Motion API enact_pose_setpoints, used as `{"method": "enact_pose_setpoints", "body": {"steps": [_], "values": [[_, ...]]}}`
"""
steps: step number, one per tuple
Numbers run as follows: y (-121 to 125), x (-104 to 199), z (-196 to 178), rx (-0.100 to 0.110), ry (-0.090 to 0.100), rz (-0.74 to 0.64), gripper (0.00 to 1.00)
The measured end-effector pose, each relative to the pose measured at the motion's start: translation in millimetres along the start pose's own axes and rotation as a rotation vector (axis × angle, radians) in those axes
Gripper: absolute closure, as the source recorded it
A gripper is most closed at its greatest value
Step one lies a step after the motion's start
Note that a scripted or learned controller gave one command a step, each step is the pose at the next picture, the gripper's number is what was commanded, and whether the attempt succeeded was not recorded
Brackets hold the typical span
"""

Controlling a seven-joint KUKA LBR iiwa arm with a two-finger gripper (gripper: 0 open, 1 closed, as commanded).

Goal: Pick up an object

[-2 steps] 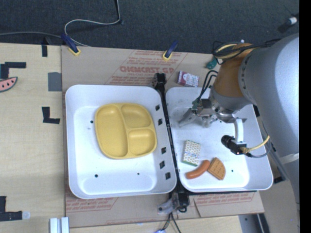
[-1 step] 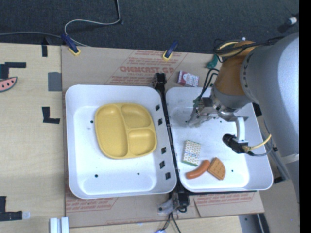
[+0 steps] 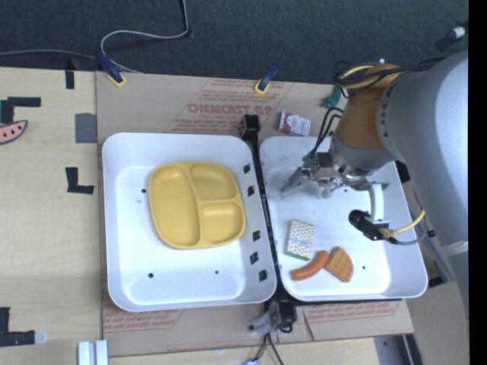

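Note:
In the right bin (image 3: 396,280), near its front, lie three small things: a pale green-and-white checked block (image 3: 300,238), an orange-red sausage (image 3: 310,266) and an orange waffle piece (image 3: 340,265). The sausage and waffle touch each other. My gripper (image 3: 308,187) hangs over the back-left part of this bin, behind the checked block and apart from it. Its two grey fingers are spread, so it is open, with nothing between them. The grey arm with its orange band comes in from the right.
A yellow divided plate (image 3: 198,204) lies in the left bin (image 3: 122,265). Black clips (image 3: 256,211) run along the seam between the bins. A small red-and-white packet (image 3: 293,123) lies on the cardboard behind the right bin. A black cable fitting (image 3: 365,224) hangs off the arm.

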State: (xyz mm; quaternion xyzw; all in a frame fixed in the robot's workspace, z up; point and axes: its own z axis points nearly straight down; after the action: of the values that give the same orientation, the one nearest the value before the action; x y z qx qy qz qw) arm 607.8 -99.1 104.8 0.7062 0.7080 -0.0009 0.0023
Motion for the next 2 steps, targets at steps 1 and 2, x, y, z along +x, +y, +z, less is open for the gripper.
{"method": "enact_pose_setpoints", "body": {"steps": [1, 2], "values": [[-38, -5, 19, -0.001, 0.003, 0.002, 0.00], [-89, 4, 18, -0.003, 0.002, 0.002, 0.00]]}}
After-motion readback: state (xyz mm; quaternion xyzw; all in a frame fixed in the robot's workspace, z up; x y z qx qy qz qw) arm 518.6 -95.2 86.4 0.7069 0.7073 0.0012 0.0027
